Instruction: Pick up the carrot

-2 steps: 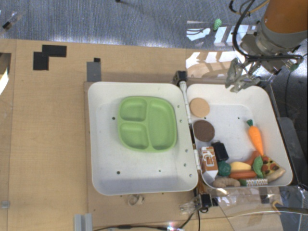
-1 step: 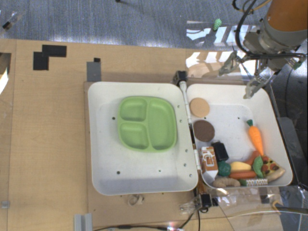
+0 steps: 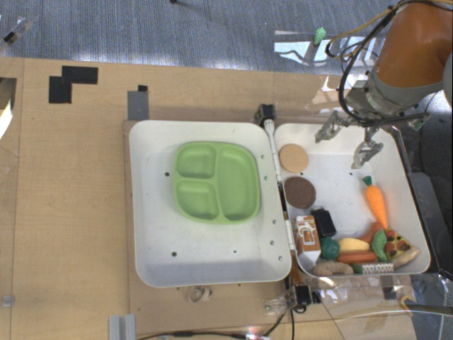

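Note:
The carrot (image 3: 376,202), orange with a green top, lies in the right bin (image 3: 333,168) near its right wall, pointing toward the front. My gripper (image 3: 348,142) hangs over the back of the right bin, above and to the left of the carrot. Its two fingers (image 3: 367,152) are spread apart with nothing between them. The carrot is clear of the gripper.
The left bin (image 3: 152,246) holds a green divided plate (image 3: 215,181). In the right bin are a tan disc (image 3: 293,157), a brown disc (image 3: 299,191), and a heap of toy food (image 3: 354,246) along the front edge.

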Motion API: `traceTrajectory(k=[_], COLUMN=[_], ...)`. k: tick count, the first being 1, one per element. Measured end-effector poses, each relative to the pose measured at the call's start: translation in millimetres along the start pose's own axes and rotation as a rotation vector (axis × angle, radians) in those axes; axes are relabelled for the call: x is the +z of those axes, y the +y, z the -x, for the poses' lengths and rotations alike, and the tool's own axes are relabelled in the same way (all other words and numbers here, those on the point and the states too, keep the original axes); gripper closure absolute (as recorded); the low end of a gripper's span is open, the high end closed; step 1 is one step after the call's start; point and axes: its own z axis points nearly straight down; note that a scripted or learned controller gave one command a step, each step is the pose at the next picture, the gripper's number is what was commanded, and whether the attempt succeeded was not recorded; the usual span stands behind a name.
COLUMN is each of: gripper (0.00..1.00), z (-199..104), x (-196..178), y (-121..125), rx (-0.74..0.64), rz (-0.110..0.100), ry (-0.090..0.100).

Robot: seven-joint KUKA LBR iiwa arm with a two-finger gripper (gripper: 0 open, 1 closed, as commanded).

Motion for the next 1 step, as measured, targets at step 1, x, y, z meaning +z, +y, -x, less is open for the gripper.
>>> traceTrajectory(k=[1], gripper=[0.0], z=[-95.7], x=[17.7], y=[16.4], rx=[-0.074], rz=[-0.011], ry=[0.0])
